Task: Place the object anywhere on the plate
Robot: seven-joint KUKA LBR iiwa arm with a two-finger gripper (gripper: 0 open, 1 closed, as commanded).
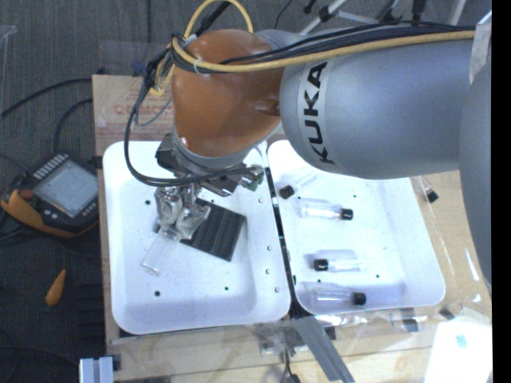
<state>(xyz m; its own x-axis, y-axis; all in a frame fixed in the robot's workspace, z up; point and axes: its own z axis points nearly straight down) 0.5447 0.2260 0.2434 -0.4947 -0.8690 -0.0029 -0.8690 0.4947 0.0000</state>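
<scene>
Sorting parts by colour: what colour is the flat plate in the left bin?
Black, with a ribbed surface; the plate shows in the camera view.

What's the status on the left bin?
Gripper low in left bin, over clear vial; grasp unconfirmed. Vial lies beside dark plate. Three vials wait in right bin.

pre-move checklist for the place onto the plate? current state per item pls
1. Gripper over left bin: ok.
2. Clear vial between the fingers: cannot tell; it lies just below them on the bin floor.
3. Black plate reachable: ok, flat in the left bin beside the gripper.
4. Plate surface free: ok on its visible part.
5. Vial on the plate: not ok, it lies off the plate's left edge.
6. Three capped vials in right bin: ok, away from the gripper.
</scene>
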